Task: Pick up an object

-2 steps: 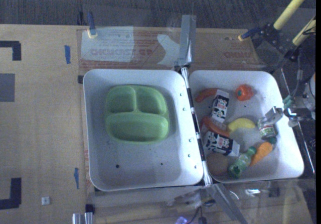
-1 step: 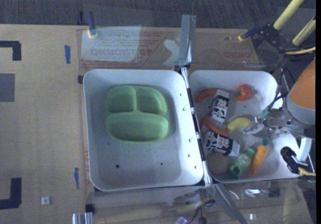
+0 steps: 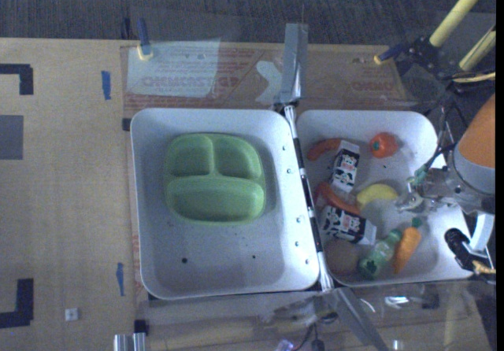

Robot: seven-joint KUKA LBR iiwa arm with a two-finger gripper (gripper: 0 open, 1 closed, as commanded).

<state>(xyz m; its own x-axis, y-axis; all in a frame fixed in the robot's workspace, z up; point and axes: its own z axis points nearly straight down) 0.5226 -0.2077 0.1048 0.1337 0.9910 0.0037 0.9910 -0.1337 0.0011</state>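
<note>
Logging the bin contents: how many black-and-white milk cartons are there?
2, both in the right bin: one carton upper middle, the other carton lower left by the divider. More may be hidden.

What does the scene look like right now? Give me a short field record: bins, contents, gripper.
left bin: holds a green divided tray
right bin: holds the loose items
items: two cow-print cartons, yellow piece, orange round piece, toy carrot, green bottle
gripper: over the right bin's right side, beside the yellow piece
grasp: finger state unclear; nothing seen held
</note>
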